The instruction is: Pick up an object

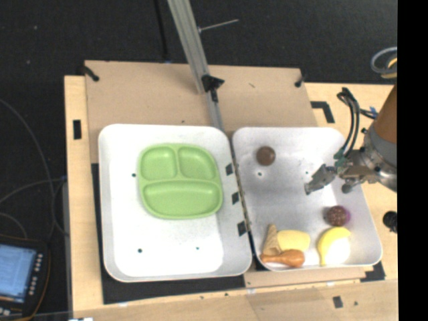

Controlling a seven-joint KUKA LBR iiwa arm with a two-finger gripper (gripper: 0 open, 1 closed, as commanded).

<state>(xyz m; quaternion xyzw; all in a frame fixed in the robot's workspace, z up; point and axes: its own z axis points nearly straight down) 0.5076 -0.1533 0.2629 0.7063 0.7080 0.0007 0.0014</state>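
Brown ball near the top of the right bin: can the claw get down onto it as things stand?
Probably yes. The brown ball sits alone on bare bin floor, apart from the toys clustered along the near edge, and the claw is over the same right bin with nothing between them.

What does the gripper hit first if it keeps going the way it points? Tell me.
The gripper points toward the view's left and down over the right bin. Its line looks free of objects; it would likely meet bare bin floor first, with the brown ball off to the side. Depth is unclear.
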